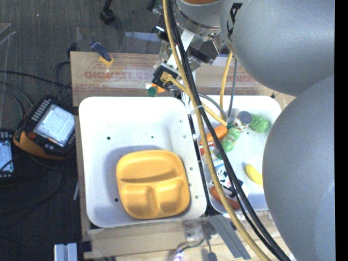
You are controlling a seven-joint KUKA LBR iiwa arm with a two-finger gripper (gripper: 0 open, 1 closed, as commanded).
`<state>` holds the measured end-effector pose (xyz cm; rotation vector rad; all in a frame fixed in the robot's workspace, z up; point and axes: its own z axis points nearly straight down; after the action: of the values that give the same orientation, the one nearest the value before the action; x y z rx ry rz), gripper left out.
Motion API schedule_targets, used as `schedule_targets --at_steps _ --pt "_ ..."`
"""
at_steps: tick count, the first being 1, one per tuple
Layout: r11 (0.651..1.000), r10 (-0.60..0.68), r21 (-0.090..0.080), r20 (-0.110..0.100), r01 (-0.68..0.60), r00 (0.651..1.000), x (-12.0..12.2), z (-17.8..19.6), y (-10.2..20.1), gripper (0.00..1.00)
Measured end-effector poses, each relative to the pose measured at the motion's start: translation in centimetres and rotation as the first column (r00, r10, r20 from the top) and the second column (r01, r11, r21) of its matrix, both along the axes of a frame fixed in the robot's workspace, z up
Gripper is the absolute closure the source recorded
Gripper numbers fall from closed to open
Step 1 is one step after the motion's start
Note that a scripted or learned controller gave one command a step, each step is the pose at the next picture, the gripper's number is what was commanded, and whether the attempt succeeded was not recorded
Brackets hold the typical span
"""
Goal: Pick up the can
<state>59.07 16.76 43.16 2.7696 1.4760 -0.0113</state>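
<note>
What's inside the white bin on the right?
The right bin holds a can lying by the left wall, green toy vegetables, something orange, a yellow piece and a grey disc. The arm and cables cover the rest.

High slanted view over both bins (92,145)

You can't see most of the right bin (269,105): the arm (293,48) covers its right side and cables (209,140) cross its contents. The can (222,170) shows partly, behind those cables. The banana (253,174) is half hidden by the arm.
</note>
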Motion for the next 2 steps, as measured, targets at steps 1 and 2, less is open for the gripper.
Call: schedule_targets --at_steps 1,2 --pt "0.960 -0.279 -0.001 0.001 0.279 0.960 -0.4 -17.9 2.8 1.00" --pt "0.988 0.156 0.002 -0.001 -0.156 0.988 4.5 -15.7 -5.3 1.00"
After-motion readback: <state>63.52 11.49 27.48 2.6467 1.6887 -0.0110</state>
